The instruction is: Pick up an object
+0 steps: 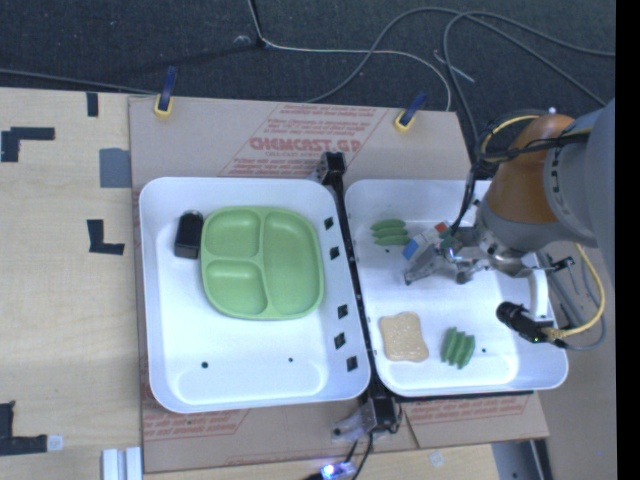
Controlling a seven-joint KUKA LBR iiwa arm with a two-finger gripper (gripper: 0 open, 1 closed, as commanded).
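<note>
Arm over the right bin (540,373), pincer (425,265) low inside it.

From above, the pincer sat beside a green bean piece (390,232); whether it gripped anything could not be told. Toast (404,337) and more beans (458,348) lay nearer the front; a green tray (263,262) filled the left bin (160,298).

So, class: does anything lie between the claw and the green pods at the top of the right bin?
Nothing visible does. The claw sits low in the right bin, and the green pods lie just up and left of it across bare white floor. The beige slab lies nearer the camera, off that line.
</note>
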